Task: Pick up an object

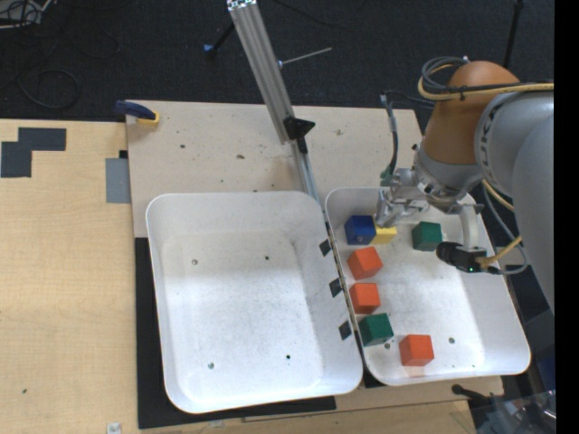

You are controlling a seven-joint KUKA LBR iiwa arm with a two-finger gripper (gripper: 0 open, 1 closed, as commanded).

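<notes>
In the right white bin (507,351), nearest the camera, an orange-red cube (416,349) sits beside a dark green cube (375,329). Farther back along the bin's left wall lie two more orange cubes (365,297) (365,262), then a blue cube (360,230) touching a small yellow block (386,234), with a green cube (427,236) to the right. The gripper (395,208) hangs just above the yellow block; its opening cannot be told. The left white bin (181,242) lies alongside on the bench (208,152).

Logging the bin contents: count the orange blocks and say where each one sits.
3, all in the right bin: one orange block below the blue block, a second just below it, a third near the front edge. The arm may hide others.
</notes>
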